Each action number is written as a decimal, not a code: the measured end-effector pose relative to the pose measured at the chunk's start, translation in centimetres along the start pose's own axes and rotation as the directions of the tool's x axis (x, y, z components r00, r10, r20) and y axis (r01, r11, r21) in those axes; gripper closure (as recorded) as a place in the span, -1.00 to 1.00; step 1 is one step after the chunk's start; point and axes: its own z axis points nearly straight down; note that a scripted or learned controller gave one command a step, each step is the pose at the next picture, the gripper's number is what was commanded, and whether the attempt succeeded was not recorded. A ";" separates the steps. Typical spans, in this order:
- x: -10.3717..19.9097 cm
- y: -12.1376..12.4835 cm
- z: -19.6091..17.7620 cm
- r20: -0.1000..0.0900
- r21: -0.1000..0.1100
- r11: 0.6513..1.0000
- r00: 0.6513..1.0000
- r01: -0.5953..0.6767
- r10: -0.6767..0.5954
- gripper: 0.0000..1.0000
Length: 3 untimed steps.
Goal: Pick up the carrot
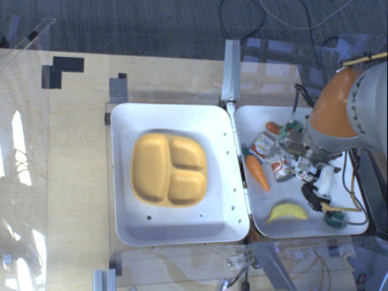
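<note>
Lying aslant, the carrot [257, 172] tapers toward the lower right; the hand's [297, 162] state is unclear.

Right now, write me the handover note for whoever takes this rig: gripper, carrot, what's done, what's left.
Gripper: low over the right bin, among the clutter near its middle; open or shut cannot be made out, and nothing is visibly held.
Carrot: lying in the right bin near its left wall, tip toward the front, beside the gripper and apart from it.
Nearby: a banana toward the front of the same bin; a yellow divided tray in the left bin.
Done: arm is in over the right bin.
Left: the whole pick, meaning shift to the carrot, close on it, lift.
</note>
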 end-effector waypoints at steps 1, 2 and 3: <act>-0.5 -7.4 2.5 0.003 0.019 0.964 0.964 -0.266 0.266 -1.00; -0.4 -7.1 1.4 -0.001 0.013 0.964 0.964 -0.265 0.265 1.00; 5.3 -5.5 -7.0 0.018 0.019 0.764 0.764 -0.645 0.645 1.00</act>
